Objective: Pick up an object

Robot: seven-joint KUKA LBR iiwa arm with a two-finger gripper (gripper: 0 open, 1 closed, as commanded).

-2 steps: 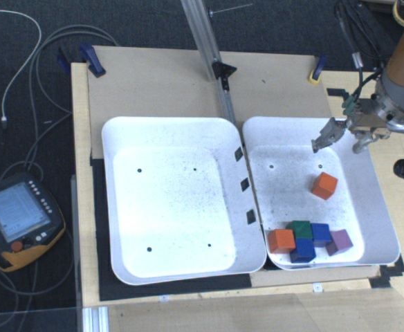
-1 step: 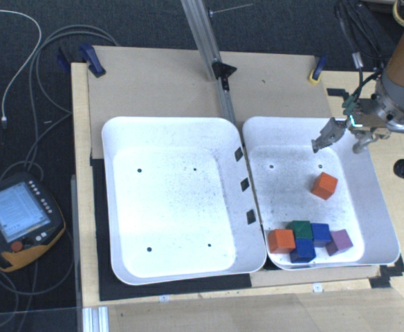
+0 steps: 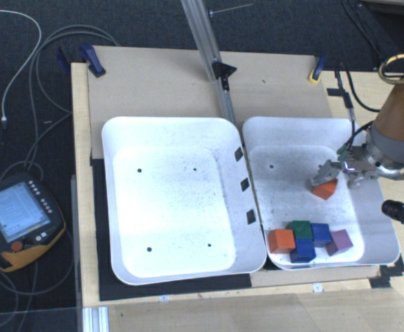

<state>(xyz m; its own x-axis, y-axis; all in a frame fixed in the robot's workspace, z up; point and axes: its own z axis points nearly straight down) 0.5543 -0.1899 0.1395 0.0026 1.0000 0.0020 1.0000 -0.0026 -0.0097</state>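
Blocks [image 3: 310,240] lie near end effector [image 3: 324,178] gripping orange block [image 3: 324,189].

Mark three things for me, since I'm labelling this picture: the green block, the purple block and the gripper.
green block [image 3: 300,227], camera view, on its top face.
purple block [image 3: 340,240], camera view, on its top face.
gripper [image 3: 324,179], camera view, midway between its fingertips, just above an orange-red block.

left bin [image 3: 167,199] open, blocks [image 3: 309,239] crowd right bin's [image 3: 285,137] front

Arm [image 3: 400,126] cut off at right edge; orange block [image 3: 324,189] partly hidden under gripper [image 3: 324,174].
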